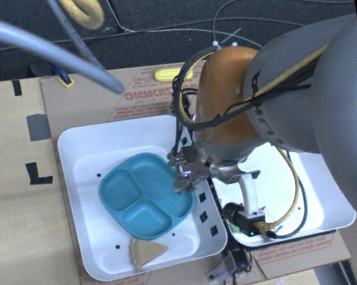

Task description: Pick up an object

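We see the blue plate (145, 195) in the left bin (78, 188); at its three o'clock, the tool (184, 171) seems hidden by the wrist; its opening we cannot tell.

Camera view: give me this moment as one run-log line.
gripper: over blue plate's right edge | left bin: plate, tan wedge | grasp: unconfirmed

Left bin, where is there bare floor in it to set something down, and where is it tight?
In the left bin, bare floor runs along the far wall beyond the blue divided plate and down the left wall beside it. The near-left corner is also bare, left of the tan wedge. It is crowded on the right side, where the arm's pincer hangs over the plate's edge.
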Available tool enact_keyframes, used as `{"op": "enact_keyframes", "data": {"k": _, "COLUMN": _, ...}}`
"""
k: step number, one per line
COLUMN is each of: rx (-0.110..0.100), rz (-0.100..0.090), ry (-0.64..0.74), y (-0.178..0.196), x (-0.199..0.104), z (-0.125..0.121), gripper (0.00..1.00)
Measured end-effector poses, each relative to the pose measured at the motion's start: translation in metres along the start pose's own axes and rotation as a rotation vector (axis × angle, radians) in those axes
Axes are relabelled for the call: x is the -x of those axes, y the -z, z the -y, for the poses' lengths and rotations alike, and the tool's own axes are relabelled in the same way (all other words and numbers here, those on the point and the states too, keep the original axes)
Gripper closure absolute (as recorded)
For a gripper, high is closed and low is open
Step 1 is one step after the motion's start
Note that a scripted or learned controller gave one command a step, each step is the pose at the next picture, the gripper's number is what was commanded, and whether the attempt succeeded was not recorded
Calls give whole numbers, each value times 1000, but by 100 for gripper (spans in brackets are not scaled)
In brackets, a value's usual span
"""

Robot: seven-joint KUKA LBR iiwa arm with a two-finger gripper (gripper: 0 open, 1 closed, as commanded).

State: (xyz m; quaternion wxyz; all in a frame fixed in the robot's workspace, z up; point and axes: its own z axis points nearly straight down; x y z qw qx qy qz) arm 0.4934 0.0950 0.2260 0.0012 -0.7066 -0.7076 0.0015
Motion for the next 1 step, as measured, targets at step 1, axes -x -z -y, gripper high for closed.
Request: {"op": "enact_keyframes", "data": {"k": 1, "rx": 1, "rz": 0, "ry": 0, "y": 0, "x": 0, "z": -1, "gripper": 0}}
